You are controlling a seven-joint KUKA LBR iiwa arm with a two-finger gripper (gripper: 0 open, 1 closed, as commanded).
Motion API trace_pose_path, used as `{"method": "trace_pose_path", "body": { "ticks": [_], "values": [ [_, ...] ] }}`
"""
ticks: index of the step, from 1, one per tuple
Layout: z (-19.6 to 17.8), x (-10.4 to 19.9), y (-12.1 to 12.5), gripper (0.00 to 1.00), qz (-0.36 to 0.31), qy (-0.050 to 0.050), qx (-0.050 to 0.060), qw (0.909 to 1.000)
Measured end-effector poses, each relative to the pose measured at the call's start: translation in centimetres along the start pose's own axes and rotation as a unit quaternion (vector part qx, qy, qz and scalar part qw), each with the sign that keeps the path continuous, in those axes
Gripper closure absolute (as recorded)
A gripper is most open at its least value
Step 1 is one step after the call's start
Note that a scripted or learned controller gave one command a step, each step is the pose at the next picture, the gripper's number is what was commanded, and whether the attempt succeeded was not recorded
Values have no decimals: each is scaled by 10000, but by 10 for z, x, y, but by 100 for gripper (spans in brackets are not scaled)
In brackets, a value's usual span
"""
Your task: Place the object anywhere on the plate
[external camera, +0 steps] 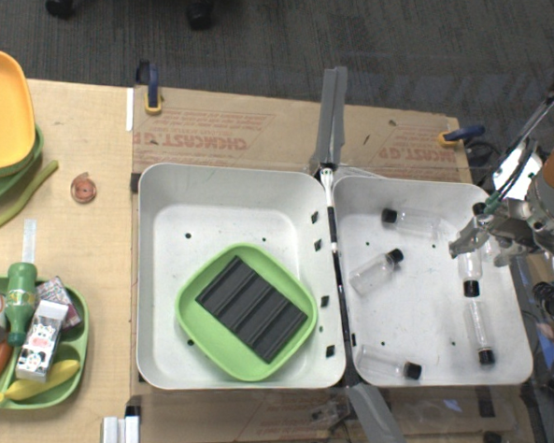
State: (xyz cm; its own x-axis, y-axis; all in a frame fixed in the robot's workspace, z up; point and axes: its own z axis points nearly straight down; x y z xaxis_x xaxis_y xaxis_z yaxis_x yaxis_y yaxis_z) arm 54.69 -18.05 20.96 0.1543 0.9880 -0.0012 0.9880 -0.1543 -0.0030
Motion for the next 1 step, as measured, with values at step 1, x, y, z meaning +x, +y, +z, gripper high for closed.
{"method": "trace_pose_path", "body": {
  "ticks": [1],
  "values": [
    [0,0,0,0,0,0,-2,10000]
  ]
}}
